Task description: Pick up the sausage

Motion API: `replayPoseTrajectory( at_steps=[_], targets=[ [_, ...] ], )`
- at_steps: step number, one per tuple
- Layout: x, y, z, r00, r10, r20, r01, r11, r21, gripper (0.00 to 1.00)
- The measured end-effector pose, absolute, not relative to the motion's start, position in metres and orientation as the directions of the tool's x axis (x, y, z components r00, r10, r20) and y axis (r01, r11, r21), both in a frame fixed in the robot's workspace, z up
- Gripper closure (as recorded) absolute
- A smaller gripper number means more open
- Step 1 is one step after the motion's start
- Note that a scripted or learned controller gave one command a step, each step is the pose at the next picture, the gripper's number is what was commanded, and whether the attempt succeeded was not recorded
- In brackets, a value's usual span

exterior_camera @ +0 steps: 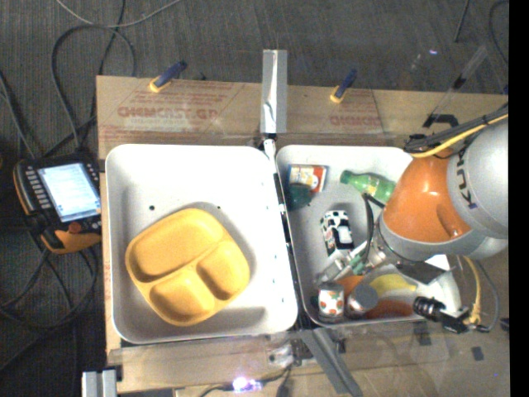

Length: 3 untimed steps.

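Dark grey carpet all around, cables [91, 23] snaking over it, and a cardboard sheet [207, 110] lies across the back of the desk [111, 346] with two clamps, one [167, 75] left and one [344, 83] right. Taking the divider [283, 213] between the two bins as the reference: left of it is the left bin [124, 168], holding just a yellow sectioned tray [188, 265]. Right of it is the right bin [289, 160], which is pretty crowded. Just right of the divider near the back there's a small red-labelled packet [307, 175] and something dark teal [298, 195] beside it. Further right lies a green bottle [369, 184]. Toward the middle sits a black-and-white thing [336, 229]. Down at the front, close to the divider, stands a small cup with red spots [331, 300].

The arm [434, 205] comes in from well right of the divider and leans over the bin's front right part. The tool [357, 265] is down among the clutter there; I honestly cannot tell how its fingers are set, too much overlap. The sausage [388, 308], a reddish-brown thing, lies along the front wall, right of the cup, with a yellow object [395, 284] just behind it. A pendant [62, 193] with a lit screen sits on the floor far left of the divider.
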<state>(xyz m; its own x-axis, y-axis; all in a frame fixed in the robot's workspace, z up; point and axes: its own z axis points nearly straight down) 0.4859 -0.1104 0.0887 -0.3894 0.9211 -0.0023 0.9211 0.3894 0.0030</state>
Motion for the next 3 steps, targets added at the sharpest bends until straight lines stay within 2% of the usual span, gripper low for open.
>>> replayPoseTrajectory(
  at_steps=[1,2,3],
  targets=[
    [0.486,-0.122,0.09,-0.229,0.973,0.001,0.973,0.229,0.005,0.0],
    [0.487,-0.122,0.097,-0.228,0.974,0.001,0.974,0.228,0.003,1.0],
    [0.513,-0.106,0.091,-0.49,0.872,-0.014,0.872,0.49,0.007,1.0]
  ],
)
